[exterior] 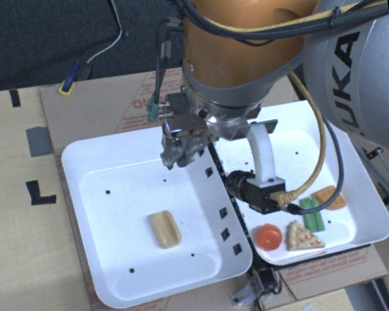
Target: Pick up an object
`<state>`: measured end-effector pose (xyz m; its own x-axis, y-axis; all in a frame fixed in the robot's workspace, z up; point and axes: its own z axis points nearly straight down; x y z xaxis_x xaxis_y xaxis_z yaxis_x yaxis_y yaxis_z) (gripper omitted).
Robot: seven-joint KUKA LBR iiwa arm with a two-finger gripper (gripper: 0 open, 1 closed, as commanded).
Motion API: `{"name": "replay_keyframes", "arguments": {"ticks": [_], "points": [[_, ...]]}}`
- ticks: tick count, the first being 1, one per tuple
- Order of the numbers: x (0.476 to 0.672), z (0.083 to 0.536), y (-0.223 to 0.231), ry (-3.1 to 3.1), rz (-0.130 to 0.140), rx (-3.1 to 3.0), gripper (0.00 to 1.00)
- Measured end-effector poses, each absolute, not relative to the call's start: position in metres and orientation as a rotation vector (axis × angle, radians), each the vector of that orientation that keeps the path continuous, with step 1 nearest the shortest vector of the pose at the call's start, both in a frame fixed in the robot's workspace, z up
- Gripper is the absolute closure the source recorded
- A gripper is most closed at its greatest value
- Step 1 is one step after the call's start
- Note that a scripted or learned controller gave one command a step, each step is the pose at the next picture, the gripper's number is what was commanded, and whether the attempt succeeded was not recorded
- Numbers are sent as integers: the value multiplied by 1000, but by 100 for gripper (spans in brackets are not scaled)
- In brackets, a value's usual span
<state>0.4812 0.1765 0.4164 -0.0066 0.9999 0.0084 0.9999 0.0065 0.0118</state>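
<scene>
A tan bread-like loaf (165, 228) lies alone on the floor of the left bin (99, 205). In the right bin (366, 221), near its front, sit a red tomato (269, 236), a beige wedge like a pizza slice (303, 237), a green block (312, 215) and an orange piece (329, 198). My gripper (180, 146) hangs over the back right part of the left bin, close to the divider. It is well behind the loaf and nothing shows in its grasp.
The big grey arm with its orange band (252, 14) covers the back of the right bin. A black box with a yellow cable (259, 193) hangs over the divider (226, 205). Cardboard (97, 108) lies under the bins.
</scene>
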Motion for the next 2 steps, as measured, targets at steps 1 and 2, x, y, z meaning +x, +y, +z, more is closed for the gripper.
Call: {"name": "replay_keyframes", "arguments": {"ticks": [1, 2], "points": [[516, 418, 109, 2213, -1, 2226, 100], [515, 427, 113, 2222, -4, 2220, 100]]}}
